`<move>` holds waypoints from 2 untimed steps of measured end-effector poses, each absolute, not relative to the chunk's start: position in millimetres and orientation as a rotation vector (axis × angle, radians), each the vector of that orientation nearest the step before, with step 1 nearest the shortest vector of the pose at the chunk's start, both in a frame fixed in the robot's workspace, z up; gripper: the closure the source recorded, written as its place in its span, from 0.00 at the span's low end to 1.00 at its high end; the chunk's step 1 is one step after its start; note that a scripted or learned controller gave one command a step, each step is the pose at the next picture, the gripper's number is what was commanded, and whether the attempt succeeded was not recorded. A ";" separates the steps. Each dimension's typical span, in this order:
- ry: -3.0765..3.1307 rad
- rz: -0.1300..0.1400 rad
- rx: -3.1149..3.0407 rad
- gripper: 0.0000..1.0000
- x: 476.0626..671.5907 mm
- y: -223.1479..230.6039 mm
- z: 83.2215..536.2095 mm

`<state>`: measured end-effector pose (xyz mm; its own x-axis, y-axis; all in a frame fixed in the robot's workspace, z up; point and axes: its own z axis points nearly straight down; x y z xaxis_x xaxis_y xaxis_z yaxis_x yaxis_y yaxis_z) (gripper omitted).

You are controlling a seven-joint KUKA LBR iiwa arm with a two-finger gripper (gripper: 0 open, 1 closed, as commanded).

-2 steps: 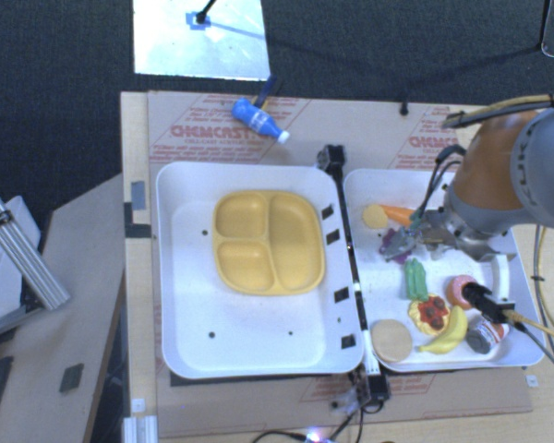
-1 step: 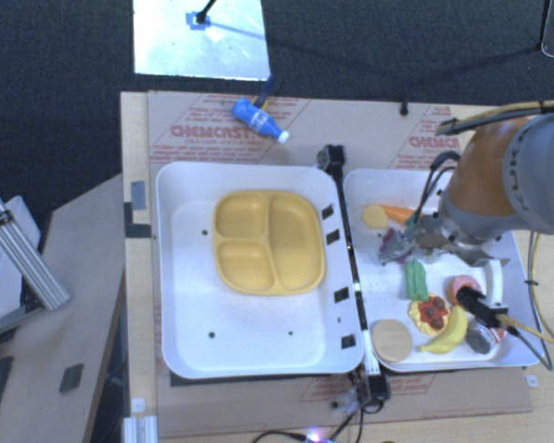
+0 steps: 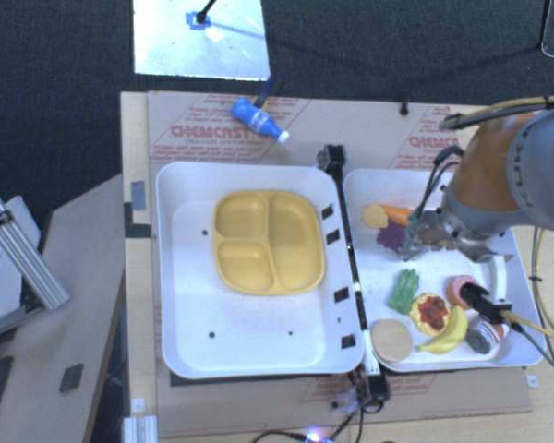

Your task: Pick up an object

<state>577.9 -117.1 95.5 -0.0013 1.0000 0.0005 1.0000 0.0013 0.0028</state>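
The two-finger gripper (image 3: 415,238) hung just above a small purple plastic toy grape bunch (image 3: 391,237); I couldn't tell its opening or hold. The bunch looked light, stiff and knobbly; gripping across its middle seemed safest.

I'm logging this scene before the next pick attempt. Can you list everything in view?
Left bin: one, white, left half of bench.
Right bin: one, white, beside it.
Divided plate: one, yellow, in left bin.
Toy foods: in right bin: purple grapes, orange carrot, green vegetable, pizza slice, yellow banana, tan round cookie, pink donut.
Bottle: one, blue, behind bins.
Arm: one, grey and orange, from right.
Hand: one, over right bin near grapes.
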 end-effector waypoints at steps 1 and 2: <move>2.222 0.007 2.213 1.00 581.1 -116.3 160.1; 2.221 0.007 2.212 1.00 587.7 -121.5 222.4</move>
<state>587.7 -121.5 222.4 -0.0043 1.0000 -0.0017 1.0000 0.0043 0.0081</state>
